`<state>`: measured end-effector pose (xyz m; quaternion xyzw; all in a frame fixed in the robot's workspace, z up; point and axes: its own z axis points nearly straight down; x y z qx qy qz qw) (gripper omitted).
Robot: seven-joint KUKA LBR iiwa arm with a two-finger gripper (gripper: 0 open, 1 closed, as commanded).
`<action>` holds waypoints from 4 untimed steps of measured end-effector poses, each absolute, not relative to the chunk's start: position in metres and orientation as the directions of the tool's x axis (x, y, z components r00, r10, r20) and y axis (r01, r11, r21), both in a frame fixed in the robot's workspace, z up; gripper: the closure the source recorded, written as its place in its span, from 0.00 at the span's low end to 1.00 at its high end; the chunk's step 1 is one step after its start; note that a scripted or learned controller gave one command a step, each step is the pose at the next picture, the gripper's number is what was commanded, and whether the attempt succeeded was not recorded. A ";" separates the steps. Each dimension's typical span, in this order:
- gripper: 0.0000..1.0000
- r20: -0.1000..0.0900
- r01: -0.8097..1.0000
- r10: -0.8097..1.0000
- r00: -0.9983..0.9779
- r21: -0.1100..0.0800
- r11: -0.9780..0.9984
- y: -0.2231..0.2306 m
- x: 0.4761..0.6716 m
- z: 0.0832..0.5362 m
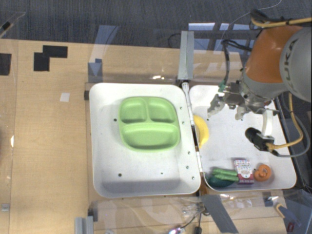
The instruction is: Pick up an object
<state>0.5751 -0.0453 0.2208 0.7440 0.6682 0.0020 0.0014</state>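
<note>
While open, the hand [226, 109] holds nothing

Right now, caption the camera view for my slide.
Grey-and-orange arm's gripper hovers open over right white bin; green divided plate fills the left.

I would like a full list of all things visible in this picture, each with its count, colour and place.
Bins: 2, white, side by side on the bench.
Divided plate: 1, light green, in the middle of the left bin.
Banana: 1, yellow, at the left wall of the right bin.
Green item: 1, dark green, near front corner of the right bin; its kind is unclear.
Small packet: 1, red and white, front of the right bin.
Orange item: 1, orange, right of the packet.
Bench: 1, light wood.
Arm: 1, grey with orange band, over the right bin.
Gripper: 1, grey, above the right bin floor, holding nothing.
</note>
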 end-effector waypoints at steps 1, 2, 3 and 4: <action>0.00 0.001 0.984 0.984 0.178 0.003 -0.178 -0.045 0.592 0.185; 0.00 0.001 0.984 0.984 0.179 0.003 -0.179 -0.045 0.592 0.185; 0.00 -0.003 0.999 0.999 -0.037 0.015 0.037 -0.084 0.616 0.090; 0.00 -0.008 0.966 0.966 -0.260 0.014 0.260 -0.131 0.500 0.092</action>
